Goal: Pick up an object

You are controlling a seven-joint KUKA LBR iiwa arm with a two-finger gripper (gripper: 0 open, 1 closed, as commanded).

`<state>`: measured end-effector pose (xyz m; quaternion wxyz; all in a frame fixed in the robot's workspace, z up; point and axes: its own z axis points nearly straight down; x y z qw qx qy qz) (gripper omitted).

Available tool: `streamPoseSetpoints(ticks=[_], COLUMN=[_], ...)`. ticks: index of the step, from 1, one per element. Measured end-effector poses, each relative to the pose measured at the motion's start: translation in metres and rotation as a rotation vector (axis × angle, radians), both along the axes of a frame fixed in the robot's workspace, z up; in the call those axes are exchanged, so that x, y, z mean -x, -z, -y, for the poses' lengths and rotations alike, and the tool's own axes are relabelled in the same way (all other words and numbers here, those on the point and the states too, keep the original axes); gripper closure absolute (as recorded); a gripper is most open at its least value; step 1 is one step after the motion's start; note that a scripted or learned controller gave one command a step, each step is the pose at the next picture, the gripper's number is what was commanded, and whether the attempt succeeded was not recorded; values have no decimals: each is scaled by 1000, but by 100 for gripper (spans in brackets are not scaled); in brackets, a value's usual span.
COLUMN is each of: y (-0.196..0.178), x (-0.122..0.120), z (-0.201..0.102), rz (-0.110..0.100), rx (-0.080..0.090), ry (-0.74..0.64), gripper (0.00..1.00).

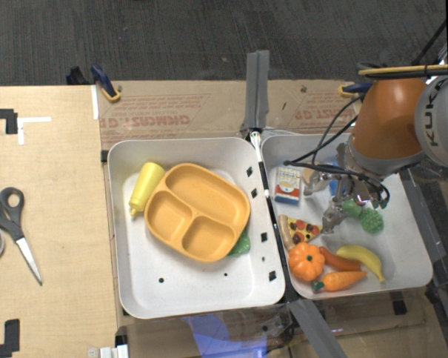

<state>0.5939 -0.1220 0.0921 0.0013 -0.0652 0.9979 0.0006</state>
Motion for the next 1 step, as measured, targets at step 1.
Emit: streamPoseSetpoints(ticks=[1], y=[-2], x=[-36], z=[16], rz=[5], rx=[2], ry=[-108], gripper=[0])
